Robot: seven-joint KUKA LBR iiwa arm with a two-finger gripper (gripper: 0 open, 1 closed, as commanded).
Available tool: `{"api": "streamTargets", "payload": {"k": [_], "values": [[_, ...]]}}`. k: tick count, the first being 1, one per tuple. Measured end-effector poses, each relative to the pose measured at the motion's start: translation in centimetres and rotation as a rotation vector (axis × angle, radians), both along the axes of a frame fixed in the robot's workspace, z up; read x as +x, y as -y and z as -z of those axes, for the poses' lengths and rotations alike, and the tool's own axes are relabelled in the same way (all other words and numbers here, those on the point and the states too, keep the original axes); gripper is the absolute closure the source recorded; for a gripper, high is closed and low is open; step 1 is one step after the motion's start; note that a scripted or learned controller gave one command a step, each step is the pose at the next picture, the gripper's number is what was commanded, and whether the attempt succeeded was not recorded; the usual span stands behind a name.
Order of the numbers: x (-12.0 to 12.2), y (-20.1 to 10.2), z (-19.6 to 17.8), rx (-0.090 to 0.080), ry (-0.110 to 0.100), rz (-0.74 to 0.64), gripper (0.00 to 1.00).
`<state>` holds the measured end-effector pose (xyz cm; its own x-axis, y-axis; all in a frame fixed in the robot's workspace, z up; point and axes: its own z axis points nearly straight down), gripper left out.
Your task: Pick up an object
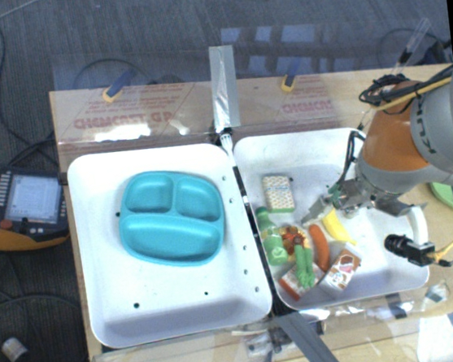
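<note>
We count two white plastic bins (179, 325) on the bench; one glossy blue three-section tray (172, 215) at 9 o'clock. The tool (337, 199) sits over the yellow banana (335, 226); grip, can't tell.

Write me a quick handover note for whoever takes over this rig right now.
Claw: low in the right bin, right by the yellow piece; its grip can't be made out.
Things: toy food is heaped at that bin's left side: cracker, orange sausage, green pieces, small packet. The left bin holds a blue divided tray.
Done: nothing visibly lifted.
Left: grasp and raise one object.
</note>
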<state>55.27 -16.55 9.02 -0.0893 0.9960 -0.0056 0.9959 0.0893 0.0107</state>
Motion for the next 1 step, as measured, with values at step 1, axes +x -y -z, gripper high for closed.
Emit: {"api": "streamTargets", "payload": {"k": [1], "values": [[0.09, -0.04, -1.01, 0.003, 0.002, 0.001, 1.00]]}}
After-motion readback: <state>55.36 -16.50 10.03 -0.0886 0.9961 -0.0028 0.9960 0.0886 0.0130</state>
